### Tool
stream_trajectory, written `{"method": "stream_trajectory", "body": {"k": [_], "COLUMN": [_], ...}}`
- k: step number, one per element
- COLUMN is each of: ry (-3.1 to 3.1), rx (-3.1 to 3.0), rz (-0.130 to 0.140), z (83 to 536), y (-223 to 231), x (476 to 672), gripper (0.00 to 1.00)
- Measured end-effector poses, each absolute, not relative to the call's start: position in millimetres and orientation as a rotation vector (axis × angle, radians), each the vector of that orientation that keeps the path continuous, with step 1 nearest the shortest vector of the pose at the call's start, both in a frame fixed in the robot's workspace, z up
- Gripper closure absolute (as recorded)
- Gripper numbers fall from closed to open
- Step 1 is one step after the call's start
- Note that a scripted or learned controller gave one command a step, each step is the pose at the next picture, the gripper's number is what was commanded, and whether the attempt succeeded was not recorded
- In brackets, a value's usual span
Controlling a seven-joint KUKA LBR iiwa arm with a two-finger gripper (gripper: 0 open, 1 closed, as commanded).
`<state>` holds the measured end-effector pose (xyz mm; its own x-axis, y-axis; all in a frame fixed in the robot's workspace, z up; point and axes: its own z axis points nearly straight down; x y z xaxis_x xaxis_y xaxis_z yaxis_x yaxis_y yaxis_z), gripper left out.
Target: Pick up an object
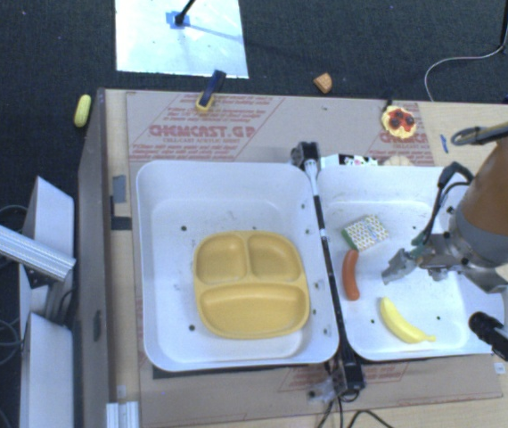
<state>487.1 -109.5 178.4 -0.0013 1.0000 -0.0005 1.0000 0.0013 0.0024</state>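
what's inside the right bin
The right bin holds a banana, an orange-red hot dog and a small checkered block. The gripper and arm cover its right side.

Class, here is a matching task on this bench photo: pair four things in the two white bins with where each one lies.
Things:
1. yellow divided plate
2. banana
3. hot dog
4. checkered sponge

Places:
A. right bin, near the front edge
B. left bin, in the middle
C. right bin, towards the back, above the hot dog in the view
D. right bin, beside the divider between the bins

Pairs: 1-B, 2-A, 3-D, 4-C
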Motion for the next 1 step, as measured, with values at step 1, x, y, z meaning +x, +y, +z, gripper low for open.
{"method": "stream_trajectory", "body": {"k": [1], "ry": [2.221], "rx": [2.22], "rz": [0.002], "z": [84.3], "y": [-90.2], "x": [486.9], "gripper": [0.0]}}
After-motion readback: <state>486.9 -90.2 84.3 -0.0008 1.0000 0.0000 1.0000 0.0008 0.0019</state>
